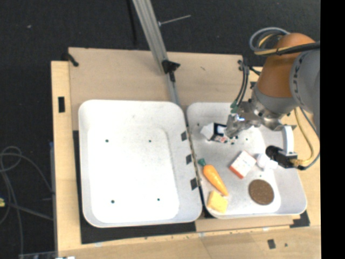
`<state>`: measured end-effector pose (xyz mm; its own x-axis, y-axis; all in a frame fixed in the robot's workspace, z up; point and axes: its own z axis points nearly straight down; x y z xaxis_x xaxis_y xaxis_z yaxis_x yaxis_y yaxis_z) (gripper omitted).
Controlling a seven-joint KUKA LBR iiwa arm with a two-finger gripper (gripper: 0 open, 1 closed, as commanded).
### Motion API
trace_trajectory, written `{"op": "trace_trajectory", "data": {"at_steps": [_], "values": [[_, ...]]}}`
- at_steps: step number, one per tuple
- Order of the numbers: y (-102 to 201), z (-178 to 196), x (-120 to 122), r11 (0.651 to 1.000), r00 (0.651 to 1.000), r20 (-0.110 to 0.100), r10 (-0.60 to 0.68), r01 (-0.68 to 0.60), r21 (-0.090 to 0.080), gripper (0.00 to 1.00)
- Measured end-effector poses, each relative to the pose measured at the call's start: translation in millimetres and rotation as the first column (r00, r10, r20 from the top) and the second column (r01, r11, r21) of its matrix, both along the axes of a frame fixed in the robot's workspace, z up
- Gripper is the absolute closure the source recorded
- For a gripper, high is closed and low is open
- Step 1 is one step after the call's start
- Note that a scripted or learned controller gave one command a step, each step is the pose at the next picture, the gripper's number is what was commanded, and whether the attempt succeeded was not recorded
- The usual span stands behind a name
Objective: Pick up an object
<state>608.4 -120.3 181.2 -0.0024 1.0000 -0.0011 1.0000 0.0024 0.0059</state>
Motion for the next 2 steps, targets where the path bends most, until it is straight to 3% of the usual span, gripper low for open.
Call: {"op": "trace_trajectory", "data": {"at_steps": [2], "values": [[-0.7,68.7,3.8,1.0,1.0,-0.001,0.004,-0.004,0.0,1.0]]}}
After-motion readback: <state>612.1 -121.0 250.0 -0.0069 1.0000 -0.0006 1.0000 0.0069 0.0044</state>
